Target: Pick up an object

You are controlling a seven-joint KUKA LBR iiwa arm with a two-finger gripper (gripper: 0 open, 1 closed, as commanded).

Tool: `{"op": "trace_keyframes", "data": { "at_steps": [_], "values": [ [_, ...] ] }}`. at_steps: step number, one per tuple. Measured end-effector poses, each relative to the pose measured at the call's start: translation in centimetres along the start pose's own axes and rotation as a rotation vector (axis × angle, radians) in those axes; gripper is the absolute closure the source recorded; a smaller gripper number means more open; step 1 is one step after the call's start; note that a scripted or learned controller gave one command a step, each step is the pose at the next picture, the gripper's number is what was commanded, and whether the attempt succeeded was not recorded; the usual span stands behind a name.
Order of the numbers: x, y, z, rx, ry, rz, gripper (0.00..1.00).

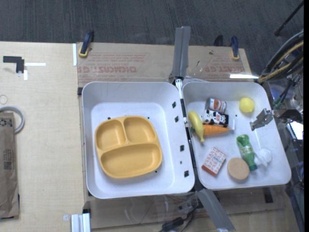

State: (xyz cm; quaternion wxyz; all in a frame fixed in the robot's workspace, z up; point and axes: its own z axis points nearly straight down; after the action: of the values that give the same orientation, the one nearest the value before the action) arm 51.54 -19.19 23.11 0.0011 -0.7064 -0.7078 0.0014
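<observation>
Gripper [261, 120] at the right bin's [270, 178] right rim.
Its grip state can't be told; lemon [246, 105] just left, green bottle [246, 151] nearer.

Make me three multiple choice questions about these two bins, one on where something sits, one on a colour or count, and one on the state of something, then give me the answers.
1. Where does the yellow divided plate lie?
A. In the left bin
B. In the right bin
C. On the bare bench

2. What colour is the bottle lying in the right bin?
A. Red
B. Green
C. Blue

3. How does the gripper stand toward the objects?
A. It has the banana pinched between its fingers
B. It has the plate lifted
C. It is near the right bin's right wall, touching no object

Answers: 1 A, the plate rests inside the left bin. 2 B, the bottle's body is green. 3 C, the banana lies near the divider, well away from the gripper.
</observation>
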Motion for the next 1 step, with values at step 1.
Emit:
{"op": "trace_keyframes", "data": {
  "at_steps": [1],
  "values": [
    [2.11,-3.80,14.02,-0.001,0.000,0.091,0.00]
  ]
}}
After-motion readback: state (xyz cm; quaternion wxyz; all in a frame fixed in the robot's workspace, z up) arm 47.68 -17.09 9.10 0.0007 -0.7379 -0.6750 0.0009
